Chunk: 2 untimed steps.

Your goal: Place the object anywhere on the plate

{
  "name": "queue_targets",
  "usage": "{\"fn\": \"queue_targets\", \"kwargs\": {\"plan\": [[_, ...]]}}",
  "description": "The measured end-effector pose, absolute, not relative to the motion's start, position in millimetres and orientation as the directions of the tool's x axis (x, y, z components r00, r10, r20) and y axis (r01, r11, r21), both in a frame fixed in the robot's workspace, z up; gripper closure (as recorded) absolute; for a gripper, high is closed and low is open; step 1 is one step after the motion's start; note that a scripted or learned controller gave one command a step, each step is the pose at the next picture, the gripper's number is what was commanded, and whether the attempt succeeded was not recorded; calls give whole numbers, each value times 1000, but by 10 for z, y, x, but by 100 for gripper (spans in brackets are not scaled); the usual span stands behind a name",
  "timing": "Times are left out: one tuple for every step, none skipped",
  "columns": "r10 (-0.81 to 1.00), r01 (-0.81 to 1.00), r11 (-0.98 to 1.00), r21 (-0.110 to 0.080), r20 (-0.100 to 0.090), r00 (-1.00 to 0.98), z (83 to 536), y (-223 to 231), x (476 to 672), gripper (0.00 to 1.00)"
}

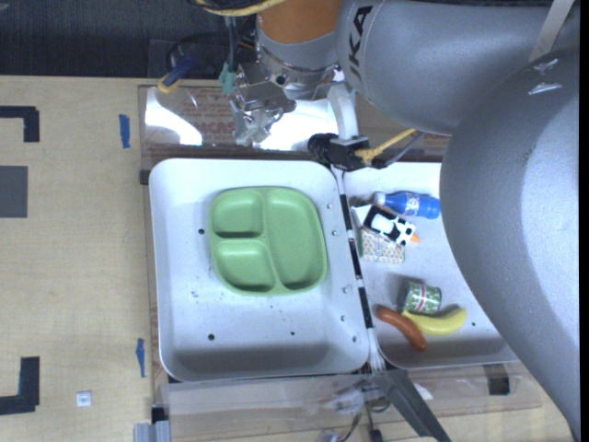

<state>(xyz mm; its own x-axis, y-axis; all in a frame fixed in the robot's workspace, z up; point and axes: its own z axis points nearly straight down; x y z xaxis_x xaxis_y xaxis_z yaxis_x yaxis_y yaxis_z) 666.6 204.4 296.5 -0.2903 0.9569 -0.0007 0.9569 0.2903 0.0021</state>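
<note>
Basically, the grey arm (479,109) comes in from the right and fills the upper right of the camera view, its orange band (294,7) at the top centre above the wrist. The gripper (250,129) hangs past the far rim of the bins, over a bright glare patch on the bench, not over either bin. Whether it's open or shut I cannot tell; the tip is small and washed out by the glare, and nothing can be made out in it.

The green plate (269,239), with three compartments, sits in the left bin (184,320), roughly centred, nothing on it. It lies well toward the camera from the gripper.

The candidate objects are all in the right bin (460,343), well apart from the gripper and across the divider from the plate: a blue bottle (410,204) at the far end, a black-and-white toy (390,226) just beside it, a patterned packet (381,247) touching that, then a green can (421,296) lying next to a yellow banana (440,321) and a red-brown sausage (403,327) near the front rim. The arm's bulk hides the bin's right side.
</note>
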Motion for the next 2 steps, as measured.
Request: {"fn": "queue_targets", "kwargs": {"plan": [[923, 923, 385, 1, 0, -385, 1895, 2175, 5804, 100], [922, 922, 387, -2, 1, -387, 2098, 1793, 5473, 100]]}}
